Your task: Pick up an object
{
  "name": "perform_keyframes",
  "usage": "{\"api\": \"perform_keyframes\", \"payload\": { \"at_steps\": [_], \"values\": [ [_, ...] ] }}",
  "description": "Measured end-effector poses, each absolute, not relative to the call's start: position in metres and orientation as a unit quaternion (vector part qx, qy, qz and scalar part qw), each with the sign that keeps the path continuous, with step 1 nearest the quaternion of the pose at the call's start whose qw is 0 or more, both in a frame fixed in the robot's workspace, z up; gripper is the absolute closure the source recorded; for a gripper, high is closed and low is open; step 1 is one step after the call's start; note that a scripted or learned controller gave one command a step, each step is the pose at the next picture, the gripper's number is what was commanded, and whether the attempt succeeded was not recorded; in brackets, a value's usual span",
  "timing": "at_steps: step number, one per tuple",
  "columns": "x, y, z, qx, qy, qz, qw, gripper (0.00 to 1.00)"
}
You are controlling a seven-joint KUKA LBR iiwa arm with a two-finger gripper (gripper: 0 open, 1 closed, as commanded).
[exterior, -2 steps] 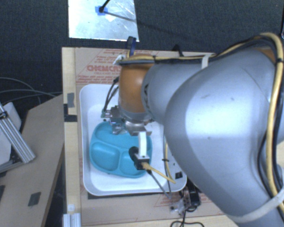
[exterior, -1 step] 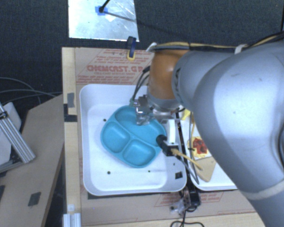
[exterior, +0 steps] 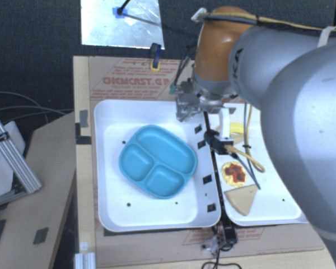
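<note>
Where the grey arm [exterior: 291, 94] sweeps in from the right, it covers much of the right bin [exterior: 280, 203] and ends, below its orange band [exterior: 218, 43], in the tool [exterior: 186, 110], which sits low over the far end of the ridge between the two bins; whether the tool is apart or together I cannot tell, since the wrist hides it from above, and nothing can be seen held in it.

On the desk [exterior: 84, 206] the left bin [exterior: 109, 150] carries a blue divided plate [exterior: 158, 160] — three compartments, lying flat and turned at a slant, near the middle of the bin and just left of the ridge; it is close to the tool yet not touching it. Beyond the ridge, the right bin holds a small round piece with red topping [exterior: 234, 174], like a toy pizza, and just below it a tan wedge [exterior: 242, 198] lying flat near the near rim; the two are just beside each other. A yellow piece [exterior: 236, 130] shows further back, partly hidden behind the arm, and a thin yellow-handled thing [exterior: 247, 159] lies slantwise between it and the round piece — what it is I cannot make out.

Behind the bins lies a cardboard sheet with red lettering [exterior: 129, 78]; a yellow-and-blue clip [exterior: 155, 56] stands at its far edge, and a shiny silver sheet [exterior: 120, 13] lies beyond that.
</note>
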State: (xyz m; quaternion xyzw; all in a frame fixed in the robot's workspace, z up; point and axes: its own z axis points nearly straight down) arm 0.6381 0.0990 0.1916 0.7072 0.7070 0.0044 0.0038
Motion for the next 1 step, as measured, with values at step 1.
{"api": "perform_keyframes", "payload": {
  "at_steps": [1],
  "values": [
    [0.5715, 0.1316, 0.0893, 0.705, 0.709, -0.0020, -0.002, 1.00]
  ]
}}
